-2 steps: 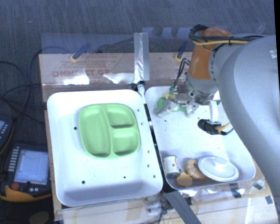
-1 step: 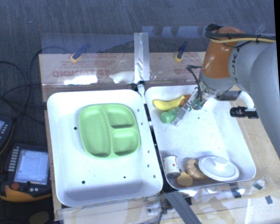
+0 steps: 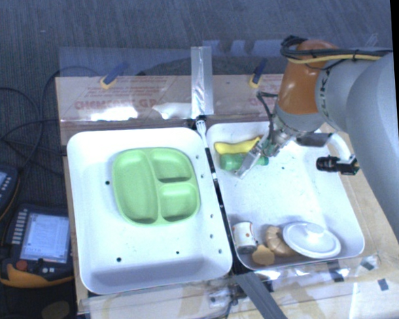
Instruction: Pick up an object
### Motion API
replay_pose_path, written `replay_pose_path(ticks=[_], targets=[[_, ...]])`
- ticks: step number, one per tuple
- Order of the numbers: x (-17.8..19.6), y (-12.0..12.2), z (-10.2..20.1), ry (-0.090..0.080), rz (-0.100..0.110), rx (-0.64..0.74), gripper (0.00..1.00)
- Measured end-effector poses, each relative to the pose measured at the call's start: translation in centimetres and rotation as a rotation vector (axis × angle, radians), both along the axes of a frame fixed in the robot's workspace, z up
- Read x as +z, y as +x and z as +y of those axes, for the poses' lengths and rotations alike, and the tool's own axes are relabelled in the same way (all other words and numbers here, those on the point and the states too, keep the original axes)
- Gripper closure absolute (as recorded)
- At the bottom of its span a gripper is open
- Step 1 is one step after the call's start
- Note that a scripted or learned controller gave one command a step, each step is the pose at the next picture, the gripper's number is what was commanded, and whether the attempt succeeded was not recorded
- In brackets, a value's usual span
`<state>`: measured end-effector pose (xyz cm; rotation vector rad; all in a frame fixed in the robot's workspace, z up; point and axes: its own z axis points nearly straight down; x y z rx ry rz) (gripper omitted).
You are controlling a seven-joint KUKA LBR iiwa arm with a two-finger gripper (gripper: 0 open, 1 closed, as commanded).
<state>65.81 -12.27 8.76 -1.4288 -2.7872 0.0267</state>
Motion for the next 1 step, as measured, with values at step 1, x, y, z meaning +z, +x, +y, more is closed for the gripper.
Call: replay_pose_path(ticks=[1], targets=[[8.38,-1.37,-0.91,0.009,-0.018,0.006,0.00]])
